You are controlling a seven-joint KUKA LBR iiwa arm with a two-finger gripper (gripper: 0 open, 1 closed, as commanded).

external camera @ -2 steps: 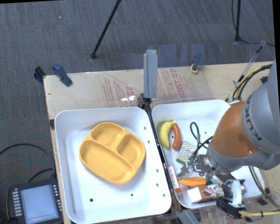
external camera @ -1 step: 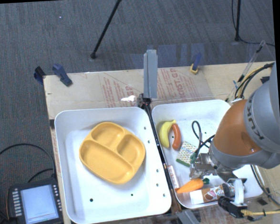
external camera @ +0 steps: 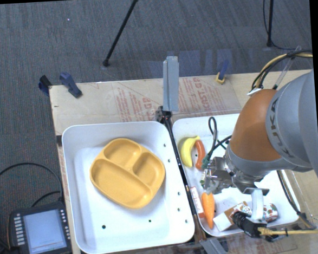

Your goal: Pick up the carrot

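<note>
The orange carrot [external camera: 209, 209] lies in the right bin [external camera: 230, 119], near its front left corner, pointing toward the front edge. My gripper [external camera: 210, 184] hangs just above and behind the carrot's thick end, very close to it. From this angle the wrist and arm hide the gripper's tips. I cannot tell whether it touches the carrot.
A yellow banana [external camera: 188, 150] and a red-orange sausage [external camera: 199, 154] lie at the right bin's back left. A tan block [external camera: 222, 221] and a red-and-white can [external camera: 269, 212] sit right of the carrot. The left bin [external camera: 86, 210] holds a yellow divided plate [external camera: 128, 172].
</note>
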